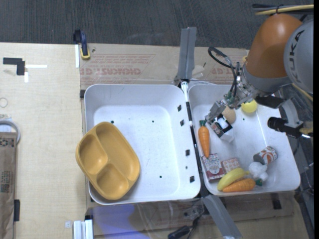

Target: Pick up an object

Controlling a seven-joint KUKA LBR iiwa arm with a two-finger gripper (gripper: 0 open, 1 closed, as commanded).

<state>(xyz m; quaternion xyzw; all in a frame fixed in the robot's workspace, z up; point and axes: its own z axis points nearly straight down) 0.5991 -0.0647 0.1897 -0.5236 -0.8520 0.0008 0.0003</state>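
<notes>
I see the arm (pixel 279 44) reaching in from the right, bent down over the right bin (pixel 294 180); its gripper (pixel 219 117) hangs low near the bin's back left corner, just above a carrot (pixel 204 140); I cannot tell its state. More toys lie along the front: a banana (pixel 230 178), a second carrot (pixel 241 185), a can (pixel 265 156); the left bin (pixel 149 96) holds a yellow tray (pixel 107 161).

The arm (pixel 279 44) is running off the frame's right edge and covering the right bin's (pixel 294 180) upper right corner; the pincer's (pixel 219 114) fingertips are blurring together.
</notes>
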